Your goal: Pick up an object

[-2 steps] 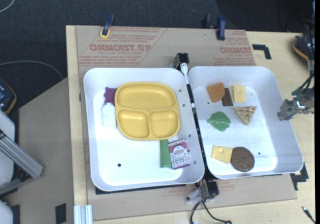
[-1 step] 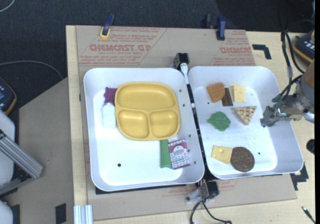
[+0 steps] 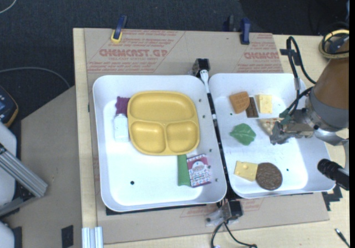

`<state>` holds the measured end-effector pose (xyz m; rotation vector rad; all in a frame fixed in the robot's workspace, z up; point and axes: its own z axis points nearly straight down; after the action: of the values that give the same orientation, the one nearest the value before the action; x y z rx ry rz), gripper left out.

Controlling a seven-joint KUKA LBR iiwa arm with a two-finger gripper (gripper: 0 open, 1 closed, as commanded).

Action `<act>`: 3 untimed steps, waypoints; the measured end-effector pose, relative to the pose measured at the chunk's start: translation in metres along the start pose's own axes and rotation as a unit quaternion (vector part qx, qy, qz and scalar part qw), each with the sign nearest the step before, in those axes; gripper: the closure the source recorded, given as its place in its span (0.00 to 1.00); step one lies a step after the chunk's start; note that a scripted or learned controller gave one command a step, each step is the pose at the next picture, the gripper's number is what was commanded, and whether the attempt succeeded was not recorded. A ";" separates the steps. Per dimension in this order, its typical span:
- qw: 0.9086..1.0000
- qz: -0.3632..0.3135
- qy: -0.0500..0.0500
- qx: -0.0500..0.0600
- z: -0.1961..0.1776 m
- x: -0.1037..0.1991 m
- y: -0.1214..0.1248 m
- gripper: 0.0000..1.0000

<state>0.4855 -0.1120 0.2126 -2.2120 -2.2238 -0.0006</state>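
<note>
My gripper hangs low over the right bin, near its right side, on the grey arm with the orange band. A small tan object lies just left of it, partly hidden by it. A green leaf-shaped toy lies to the gripper's left. A yellow cheese wedge and a round brown cookie sit in front of it. At the back of this bin are a brown bread piece, a dark brown bar and a pale yellow block.
The left bin holds a yellow divided plate, a white bottle with a purple cap and a green and red packet. Cables run along the right bin's far corner. A black ridge separates the bins.
</note>
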 end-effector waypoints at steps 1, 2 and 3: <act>1.000 -0.001 0.000 -0.002 -0.005 0.056 0.006 1.00; 1.000 0.003 -0.003 -0.003 -0.018 0.037 -0.001 1.00; 1.000 0.002 -0.002 -0.002 -0.020 0.050 -0.003 1.00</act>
<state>0.4826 -0.0626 0.2329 -2.2194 -2.2240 -0.0012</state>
